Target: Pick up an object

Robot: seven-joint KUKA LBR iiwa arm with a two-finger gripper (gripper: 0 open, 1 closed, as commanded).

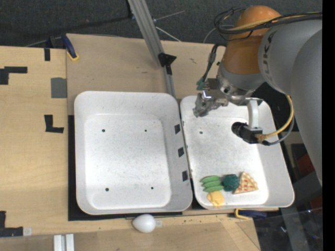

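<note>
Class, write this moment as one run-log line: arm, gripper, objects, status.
arm: over right bin far end | gripper: near far-left corner, nothing seen held | toy food cluster: right bin near end | white egg-shaped object: bench, outside left bin | status: no pick yet

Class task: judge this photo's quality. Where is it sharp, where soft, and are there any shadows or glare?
Camera view: even, soft lighting with no harsh glare on the white bins; the toy food is small and slightly soft; the hand looks blurred; the dark floor at top loses detail.
</note>
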